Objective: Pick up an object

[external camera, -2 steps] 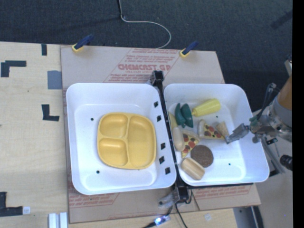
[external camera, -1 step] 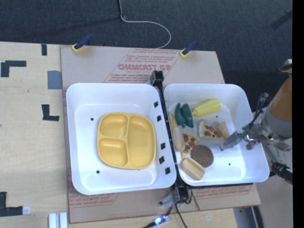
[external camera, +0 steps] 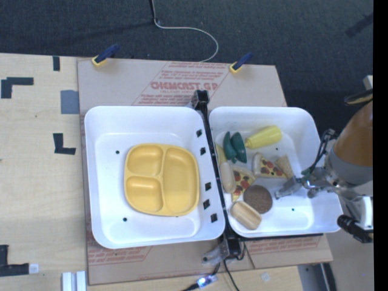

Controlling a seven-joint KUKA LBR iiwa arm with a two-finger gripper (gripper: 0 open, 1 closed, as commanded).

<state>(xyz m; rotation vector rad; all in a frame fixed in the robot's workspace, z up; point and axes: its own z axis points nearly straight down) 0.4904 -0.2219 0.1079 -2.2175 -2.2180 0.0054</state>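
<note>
Cardboard (external camera: 182, 86) print, partly legible: "CHEMCAST"

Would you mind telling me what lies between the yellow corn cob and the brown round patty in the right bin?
In the camera view, a toy pizza slice lies between the yellow corn cob and the brown round patty.

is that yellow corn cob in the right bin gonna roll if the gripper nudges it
Probably. The yellow corn cob looks rounded and elongated, so a side push would likely roll it. It appears to be moulded toy food, likely light and stiff, perhaps slippery. The green piece beside it may stop it.
</note>
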